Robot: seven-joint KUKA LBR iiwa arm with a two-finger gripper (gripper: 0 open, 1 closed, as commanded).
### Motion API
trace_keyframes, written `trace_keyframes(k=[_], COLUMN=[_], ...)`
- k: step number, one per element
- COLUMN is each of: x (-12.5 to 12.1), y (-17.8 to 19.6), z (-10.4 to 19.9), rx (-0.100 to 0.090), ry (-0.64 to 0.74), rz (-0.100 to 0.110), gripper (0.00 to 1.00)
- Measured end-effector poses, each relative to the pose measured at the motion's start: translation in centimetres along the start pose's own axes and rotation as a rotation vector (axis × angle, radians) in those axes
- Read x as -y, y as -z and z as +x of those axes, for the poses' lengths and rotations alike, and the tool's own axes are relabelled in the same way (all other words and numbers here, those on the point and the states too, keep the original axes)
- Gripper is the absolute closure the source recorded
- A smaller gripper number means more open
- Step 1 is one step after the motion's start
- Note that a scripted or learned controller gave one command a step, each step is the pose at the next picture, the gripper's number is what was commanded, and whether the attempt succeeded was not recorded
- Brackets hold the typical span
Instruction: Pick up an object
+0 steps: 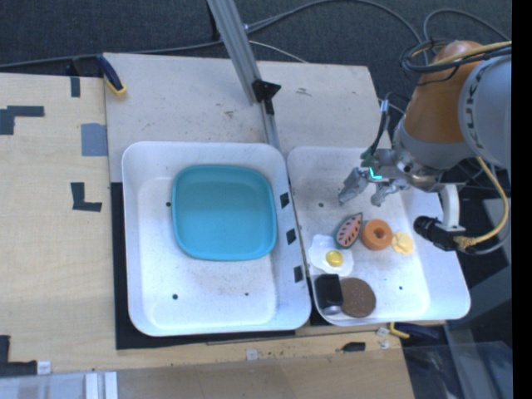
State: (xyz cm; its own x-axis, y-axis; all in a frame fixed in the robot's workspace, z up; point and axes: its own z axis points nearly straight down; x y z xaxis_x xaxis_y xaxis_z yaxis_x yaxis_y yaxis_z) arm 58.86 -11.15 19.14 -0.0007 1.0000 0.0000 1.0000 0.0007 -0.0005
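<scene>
The table (50, 223) carries two white bins. The left bin (141, 248) holds a teal plate (223, 211). In the right bin (440, 293) the gripper (371, 191) is seen hanging with fingers spread apart, nothing between them. Just below it, all resting on the bin floor: brown disc (358, 297), black block (328, 290), orange ring (378, 234), watermelon slice (349, 230), fried egg (333, 259), small yellow piece (403, 243). Nothing is lifted; descent, closing and lift are judged left.

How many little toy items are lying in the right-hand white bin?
6, clustered: a watermelon slice, an orange ring, a small yellow piece, a fried egg, a black block and a brown round disc. More could hide under the arm.
</scene>
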Motion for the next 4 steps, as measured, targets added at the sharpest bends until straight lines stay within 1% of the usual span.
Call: trace_keyframes(k=[1,2,3,4], x=[0.0,-0.7,-0.6,-0.7], y=[0.0,-4.8,-10.1,-8.9], z=[0.0,-0.4,-0.4,-0.3], rx=[0.000,0.000,0.000,0.000], ry=[0.000,0.000,0.000,0.001], rz=[0.000,0.004,0.004,0.000], gripper=[0.00,0.00,0.00,1.00])
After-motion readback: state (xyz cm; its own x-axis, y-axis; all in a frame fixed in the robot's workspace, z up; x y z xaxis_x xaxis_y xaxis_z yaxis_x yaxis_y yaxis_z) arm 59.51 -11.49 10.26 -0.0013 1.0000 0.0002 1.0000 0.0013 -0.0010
